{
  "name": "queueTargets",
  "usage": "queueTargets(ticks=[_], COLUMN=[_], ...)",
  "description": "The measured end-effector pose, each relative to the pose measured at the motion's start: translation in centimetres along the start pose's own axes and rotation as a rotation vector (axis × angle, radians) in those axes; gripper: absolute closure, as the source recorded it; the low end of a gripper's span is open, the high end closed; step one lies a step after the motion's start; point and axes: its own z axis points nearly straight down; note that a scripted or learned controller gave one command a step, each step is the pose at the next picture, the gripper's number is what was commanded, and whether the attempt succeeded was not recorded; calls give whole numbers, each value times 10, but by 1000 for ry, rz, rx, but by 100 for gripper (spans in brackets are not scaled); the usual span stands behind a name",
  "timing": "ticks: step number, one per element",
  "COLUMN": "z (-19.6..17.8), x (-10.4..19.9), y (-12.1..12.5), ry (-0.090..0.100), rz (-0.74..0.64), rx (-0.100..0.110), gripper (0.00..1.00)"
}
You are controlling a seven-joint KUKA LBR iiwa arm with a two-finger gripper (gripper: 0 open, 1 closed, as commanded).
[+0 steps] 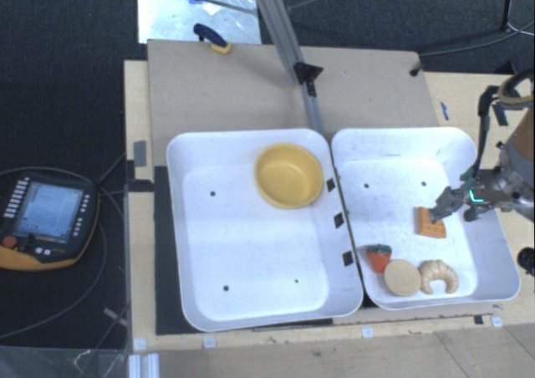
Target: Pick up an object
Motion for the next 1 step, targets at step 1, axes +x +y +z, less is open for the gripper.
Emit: queueTargets(ticks=[1], z=[0], x=[0], y=[0], ry=[0], rz=[0], rx=[-1], gripper=[0])
